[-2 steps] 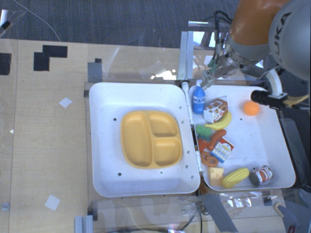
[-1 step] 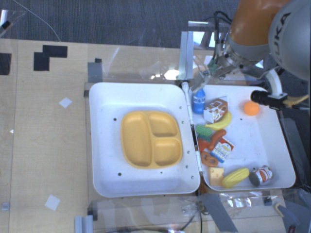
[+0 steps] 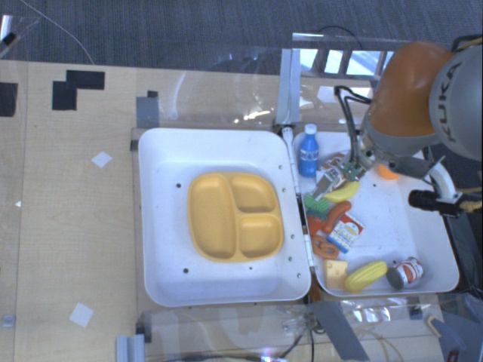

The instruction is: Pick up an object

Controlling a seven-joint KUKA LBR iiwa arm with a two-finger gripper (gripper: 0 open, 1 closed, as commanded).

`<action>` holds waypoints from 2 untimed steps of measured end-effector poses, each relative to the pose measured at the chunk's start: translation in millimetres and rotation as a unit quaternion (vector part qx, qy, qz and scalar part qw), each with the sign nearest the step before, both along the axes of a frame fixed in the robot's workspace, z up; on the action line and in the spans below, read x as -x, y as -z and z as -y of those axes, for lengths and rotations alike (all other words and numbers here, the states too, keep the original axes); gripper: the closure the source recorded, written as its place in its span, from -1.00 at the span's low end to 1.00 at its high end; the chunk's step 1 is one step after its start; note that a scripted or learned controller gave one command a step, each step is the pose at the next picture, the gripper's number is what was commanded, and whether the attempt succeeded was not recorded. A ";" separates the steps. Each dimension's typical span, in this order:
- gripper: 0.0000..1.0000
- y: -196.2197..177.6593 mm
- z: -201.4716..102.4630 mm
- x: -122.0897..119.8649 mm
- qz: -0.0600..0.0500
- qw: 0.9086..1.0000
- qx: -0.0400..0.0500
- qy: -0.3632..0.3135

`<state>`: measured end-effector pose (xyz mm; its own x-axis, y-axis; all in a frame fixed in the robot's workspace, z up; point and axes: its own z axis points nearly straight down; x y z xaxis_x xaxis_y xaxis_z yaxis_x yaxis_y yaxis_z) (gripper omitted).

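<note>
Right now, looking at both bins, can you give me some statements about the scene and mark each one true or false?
1. The yellow tray lies in the left bin. True.
2. The blue bottle is in the left bin. False: it is in the right bin, at its far left corner.
3. The corn lies near the front edge of the right bin. True.
4. The can stands on the yellow tray. False: it lies in the right bin, just right of the corn.
5. The arm hangs over the right bin. True.
</note>
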<state>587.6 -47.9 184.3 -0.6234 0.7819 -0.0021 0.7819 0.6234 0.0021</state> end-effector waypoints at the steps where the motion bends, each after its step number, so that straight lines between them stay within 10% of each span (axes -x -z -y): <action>1: -1.00 87.8 45.1 -61.1 -0.002 1.000 0.000 0.022; 2: -1.00 93.5 49.6 -78.4 -0.010 0.993 0.002 -0.120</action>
